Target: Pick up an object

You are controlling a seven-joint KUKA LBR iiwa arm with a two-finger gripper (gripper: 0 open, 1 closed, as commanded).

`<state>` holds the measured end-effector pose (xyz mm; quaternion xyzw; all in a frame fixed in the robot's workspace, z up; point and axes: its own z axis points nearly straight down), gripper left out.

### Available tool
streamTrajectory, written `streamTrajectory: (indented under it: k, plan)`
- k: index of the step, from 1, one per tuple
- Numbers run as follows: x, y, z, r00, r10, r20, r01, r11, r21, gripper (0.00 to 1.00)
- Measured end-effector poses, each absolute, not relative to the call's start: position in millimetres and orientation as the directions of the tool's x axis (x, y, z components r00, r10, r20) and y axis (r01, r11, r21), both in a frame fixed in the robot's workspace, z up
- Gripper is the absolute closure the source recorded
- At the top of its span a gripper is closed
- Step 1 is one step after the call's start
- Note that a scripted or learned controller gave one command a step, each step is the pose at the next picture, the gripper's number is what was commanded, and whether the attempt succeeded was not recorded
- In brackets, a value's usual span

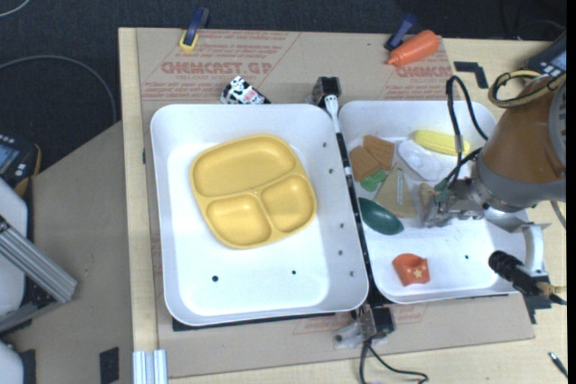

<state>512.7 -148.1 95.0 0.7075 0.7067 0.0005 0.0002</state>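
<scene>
The right bin [468,283] holds several small objects: a red piece [411,269] near the front, a dark green piece [380,218] by the left wall, a brown toy [372,157] at the back, a yellow item [437,141] and a white item [420,163]. My gripper [435,211] reaches down into the middle of this bin, just right of the green piece and below the white item. Its fingertips sit among clutter, and nothing can be seen held.
The left bin [180,283] carries a yellow divided plate [254,190]. An orange carrot-like toy [413,48], a black-and-white toy [243,91] and a yellow-blue clamp [192,31] lie on the bench behind the bins. The arm [526,157] covers the right bin's right side.
</scene>
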Motion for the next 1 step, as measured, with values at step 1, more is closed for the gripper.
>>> streamTrajectory:
  k: [1]
  plan:
    - [514.3,-151.5,138.0,0.0,1.0,-0.002,1.0,0.0,0.006,1.0]
